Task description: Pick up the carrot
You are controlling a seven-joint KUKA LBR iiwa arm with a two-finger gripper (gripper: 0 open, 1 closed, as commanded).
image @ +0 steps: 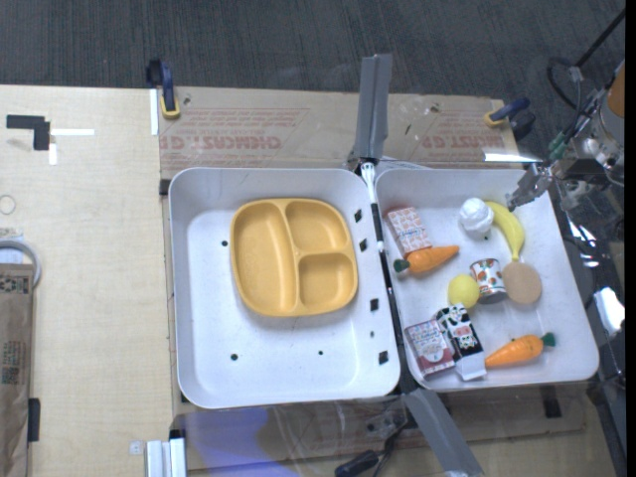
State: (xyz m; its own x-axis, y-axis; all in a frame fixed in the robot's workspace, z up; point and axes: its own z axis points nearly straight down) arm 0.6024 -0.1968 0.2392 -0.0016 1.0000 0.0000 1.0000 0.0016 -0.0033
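The pincer point(521, 193) hangs over the far right corner of the right bin point(586, 361); I cannot tell how it stands, it is too small and dark, and nothing shows in its grip. Just below it lies a banana point(511, 229), touching a white round object point(476, 215). Further left of the pincer and nearer the camera lies one carrot point(431, 259), beside a small red-and-white carton point(407, 231). A second carrot point(517, 351) rests well apart from the pincer, near the bin's front edge. Between them are a lemon point(462, 290), a small can point(487, 279) and a brown round object point(523, 283). Far left of the pincer, the left bin point(199, 366) on the desk point(89, 266) holds a yellow divided plate point(294, 256)
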